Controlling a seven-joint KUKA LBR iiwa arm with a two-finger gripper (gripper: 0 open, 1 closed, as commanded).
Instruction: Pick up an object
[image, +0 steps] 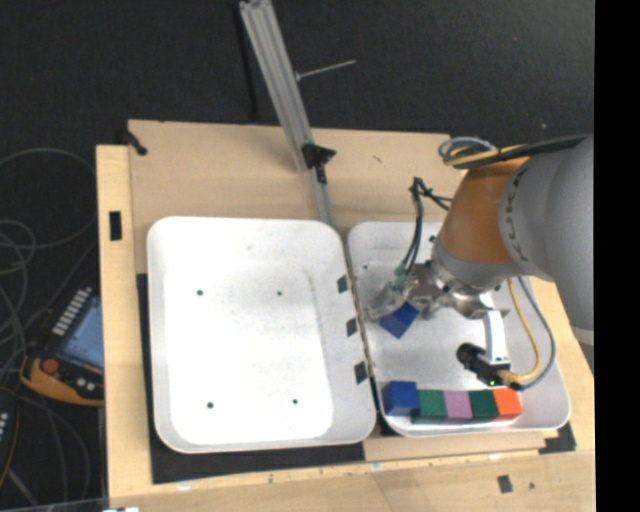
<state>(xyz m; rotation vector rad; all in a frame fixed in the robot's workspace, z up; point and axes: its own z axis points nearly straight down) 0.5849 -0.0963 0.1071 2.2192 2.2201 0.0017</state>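
Observation:
My gripper (398, 308) hangs over the left part of the right bin (440, 350), near the wall between the two bins. A small blue block (400, 322) sits tilted between its fingertips, and the fingers are shut on it. The grey arm with its orange band (480, 215) comes in from the right and covers the bin's back right part. Along the right bin's front wall lies a row of blocks: blue (401, 397), green (432, 404), purple (458, 404), a second green (483, 403) and orange (508, 402).
The left bin (240, 340) is a wide white tray with a few dark specks. A slanted metal pole (285, 90) rises behind the bins. Cables (530, 350) loop from the wrist over the right bin's right side.

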